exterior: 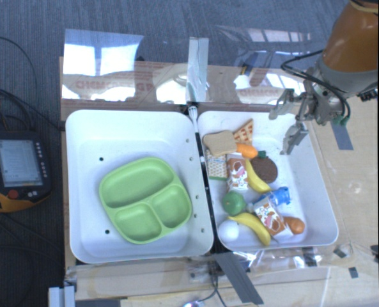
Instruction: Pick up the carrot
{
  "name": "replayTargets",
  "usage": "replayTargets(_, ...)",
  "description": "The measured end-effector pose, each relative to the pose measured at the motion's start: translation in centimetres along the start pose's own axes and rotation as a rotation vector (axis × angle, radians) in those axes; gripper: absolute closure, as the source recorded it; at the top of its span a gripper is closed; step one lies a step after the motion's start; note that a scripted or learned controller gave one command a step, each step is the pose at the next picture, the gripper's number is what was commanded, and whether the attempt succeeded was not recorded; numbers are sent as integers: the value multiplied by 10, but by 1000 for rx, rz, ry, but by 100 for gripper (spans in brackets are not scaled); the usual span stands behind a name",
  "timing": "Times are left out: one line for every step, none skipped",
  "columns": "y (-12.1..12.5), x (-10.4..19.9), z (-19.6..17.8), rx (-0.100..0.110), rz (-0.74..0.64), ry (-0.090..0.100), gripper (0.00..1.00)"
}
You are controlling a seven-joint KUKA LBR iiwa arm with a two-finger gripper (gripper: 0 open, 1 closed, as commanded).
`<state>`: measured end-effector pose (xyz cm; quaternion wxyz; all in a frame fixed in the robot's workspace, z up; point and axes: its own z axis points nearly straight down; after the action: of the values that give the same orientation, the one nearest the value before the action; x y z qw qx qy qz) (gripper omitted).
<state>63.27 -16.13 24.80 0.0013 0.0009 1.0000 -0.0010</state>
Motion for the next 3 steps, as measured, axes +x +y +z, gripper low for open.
replayTargets(2, -13, 150, 4, 33, -2, 0)
replayTargets(43, -16, 156, 10, 78, 8, 0)
replayTargets(49, -19, 155, 15, 150, 15, 0)
